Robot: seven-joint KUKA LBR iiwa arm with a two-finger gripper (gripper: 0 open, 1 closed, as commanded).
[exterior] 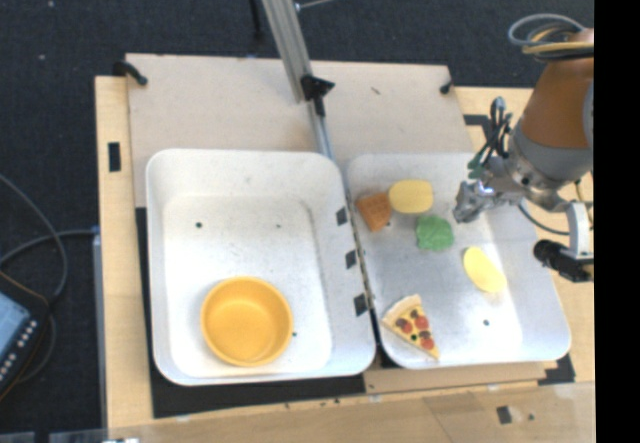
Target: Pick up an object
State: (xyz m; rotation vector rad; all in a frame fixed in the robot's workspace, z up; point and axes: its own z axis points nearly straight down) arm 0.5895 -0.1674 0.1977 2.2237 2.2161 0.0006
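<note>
Gripper [470, 201] hung low over the upper right part of the right bin [530, 336], at the end of the grey arm [555, 121] with its orange band, which reached in from the right. Whether the gripper was open or closed could not be told, and nothing could be seen in its hold.

The step in hand looked like the approach: no object had yet been lifted. The green toy [434, 232] lay just below and left of the gripper and seemed the likeliest target, though the round yellow piece [411, 196] to the left was also near. The next move would call for settling over one item, centring on it, descending and closing on it without nudging its neighbours.

The right bin also held an orange-brown piece [374, 211] by its left wall, just beside the round yellow piece, a yellow oval [484, 270] toward the right, and a pizza slice [410, 324] near the lower left corner. The left bin [180, 176] held a yellow bowl [246, 320], upright, at its lower middle. Both bins sat side by side on the worktop [220, 96].
</note>
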